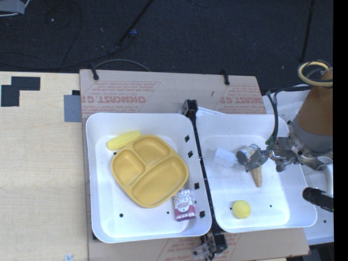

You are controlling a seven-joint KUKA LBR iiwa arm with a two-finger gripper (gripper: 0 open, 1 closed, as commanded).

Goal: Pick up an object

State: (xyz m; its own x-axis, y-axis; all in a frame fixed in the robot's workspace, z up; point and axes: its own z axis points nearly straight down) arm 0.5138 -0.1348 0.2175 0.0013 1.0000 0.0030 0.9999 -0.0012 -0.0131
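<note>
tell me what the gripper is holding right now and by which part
Cannot be told: the gripper sits low in the right white bin, right at the tan ice-cream cone, but no clear hold shows.

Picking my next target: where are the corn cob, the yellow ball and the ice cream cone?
corn cob [124,140]: camera view, middle of the cob, left bin.
yellow ball [241,209]: camera view, centre of the ball, right bin.
ice cream cone [257,176]: camera view, middle of the cone's tan body.

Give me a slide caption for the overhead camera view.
Gripper reaches into right bin near ice-cream cone and yellow ball; yellow tray fills left bin.
</note>
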